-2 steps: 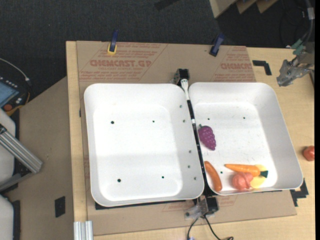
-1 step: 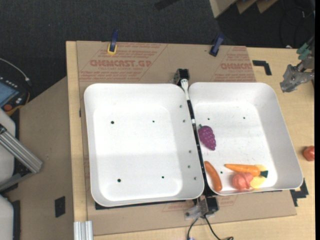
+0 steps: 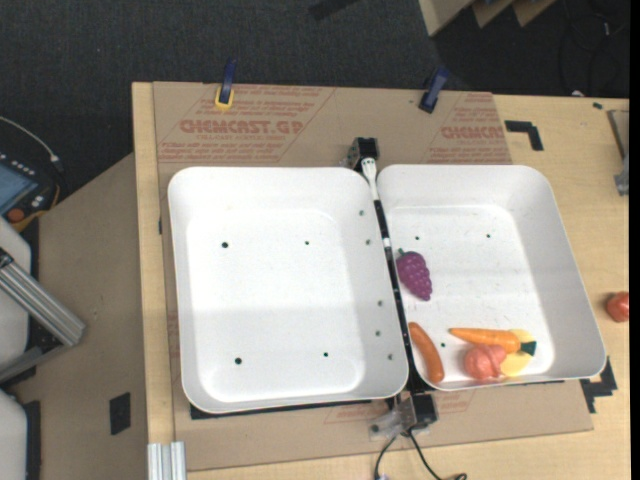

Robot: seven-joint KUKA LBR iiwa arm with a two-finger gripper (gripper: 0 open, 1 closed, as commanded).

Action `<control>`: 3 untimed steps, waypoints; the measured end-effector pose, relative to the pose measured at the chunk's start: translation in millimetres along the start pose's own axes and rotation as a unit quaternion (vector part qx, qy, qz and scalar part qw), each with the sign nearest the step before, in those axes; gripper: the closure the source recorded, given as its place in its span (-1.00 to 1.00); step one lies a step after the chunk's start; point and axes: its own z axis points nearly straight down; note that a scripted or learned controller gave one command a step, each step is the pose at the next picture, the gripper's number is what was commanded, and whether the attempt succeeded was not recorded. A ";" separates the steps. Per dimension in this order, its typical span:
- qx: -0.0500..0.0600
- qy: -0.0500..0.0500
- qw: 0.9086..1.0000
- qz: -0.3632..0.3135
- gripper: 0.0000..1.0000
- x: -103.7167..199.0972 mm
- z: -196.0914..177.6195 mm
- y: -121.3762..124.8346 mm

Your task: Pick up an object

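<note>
Toys lie in right bin [image 3: 545, 213], toward near side: purple grapes [image 3: 414, 274] by left wall, carrot [image 3: 487, 337], orange sausage-like piece [image 3: 427, 353], pinkish lump [image 3: 482, 364], maybe fruit. Step: pre-approach, nothing lifted. Claw state: cannot tell. Next: descend over grapes, apart from rest.

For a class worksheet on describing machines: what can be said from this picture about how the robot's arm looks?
Very little. At the view's right edge, beside the right bin, there is a small rounded orange-red patch. Its colour would suit the arm's orange band, but it is too small to tell from a loose object. Casing, cables and markings cannot be judged here.
</note>
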 end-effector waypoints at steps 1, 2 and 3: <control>0.004 0.002 1.000 0.001 1.00 -23.9 7.3 -50.9; 0.001 0.000 1.000 -0.003 1.00 -21.9 22.6 3.6; 0.004 0.003 1.000 -0.001 1.00 -11.6 25.7 -34.9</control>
